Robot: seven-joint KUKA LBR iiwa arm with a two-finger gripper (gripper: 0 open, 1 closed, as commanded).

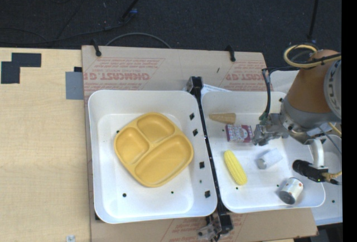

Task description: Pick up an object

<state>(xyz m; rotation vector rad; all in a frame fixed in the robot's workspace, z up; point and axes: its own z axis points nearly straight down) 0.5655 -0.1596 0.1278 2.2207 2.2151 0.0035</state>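
Observation:
The right bin (254,202) holds a yellow corn cob (235,167), a tan wedge (222,118), a purple-and-white packet (238,133), a small grey block (268,158) and a silver can (290,190) lying on its side. The arm comes in from the right, and my gripper (262,135) is low over the right bin. It sits just to the right of the packet and above the grey block. Nothing shows held in it.
The left bin (106,190) holds a yellow divided plate (154,149). A black divider (203,151) runs between the two bins. Cardboard lies under both bins, with a wooden bench top to the left.

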